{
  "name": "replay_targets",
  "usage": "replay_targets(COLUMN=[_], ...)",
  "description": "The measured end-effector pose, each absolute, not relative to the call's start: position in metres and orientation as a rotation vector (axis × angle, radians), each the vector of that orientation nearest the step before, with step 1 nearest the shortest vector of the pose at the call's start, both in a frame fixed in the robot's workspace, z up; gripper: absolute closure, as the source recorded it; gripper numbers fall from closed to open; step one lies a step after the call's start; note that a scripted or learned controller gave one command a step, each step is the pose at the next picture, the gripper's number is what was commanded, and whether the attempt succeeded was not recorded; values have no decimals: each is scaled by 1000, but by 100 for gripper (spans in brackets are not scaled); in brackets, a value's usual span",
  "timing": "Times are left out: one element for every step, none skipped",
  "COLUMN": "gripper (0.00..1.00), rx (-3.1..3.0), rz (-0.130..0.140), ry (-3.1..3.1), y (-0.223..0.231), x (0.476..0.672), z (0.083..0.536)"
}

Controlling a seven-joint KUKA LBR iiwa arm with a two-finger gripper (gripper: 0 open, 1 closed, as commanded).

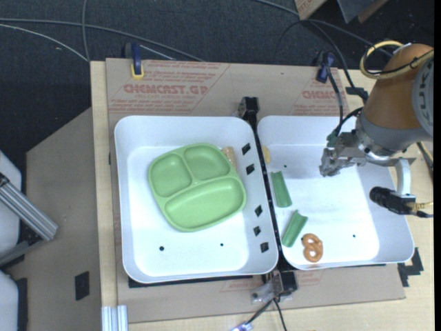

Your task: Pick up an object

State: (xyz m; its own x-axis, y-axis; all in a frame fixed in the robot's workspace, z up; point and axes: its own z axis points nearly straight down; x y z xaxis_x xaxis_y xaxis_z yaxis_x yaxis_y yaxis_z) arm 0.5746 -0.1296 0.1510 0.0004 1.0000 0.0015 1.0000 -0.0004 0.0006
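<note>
camera view: the hand [333, 163] hangs over the upper part of the right bin [386, 254]; whether it is wide or narrow cannot be told from here, and nothing shows between its tips. taking the pretzel [312, 247] near that bin's lower left as the mark: a green stick [294, 227] lies just above it, tilted, and a second green stick [280, 188] lies higher up by the divider, well left of and below the hand. far left of the pretzel, in the left bin [131, 185], sits a green plate [197, 185]. the sticks look light and stiff, likely smooth; a pinch across the narrow middle should serve. the pretzel looks light but lumpy, best taken across its outer loops.
</note>
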Motion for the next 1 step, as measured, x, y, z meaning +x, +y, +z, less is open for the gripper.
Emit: replay_targets(gripper=[100], rx=[-2224], rz=[-5], ry=[-2226], y=[-133], x=[580], z=[196])
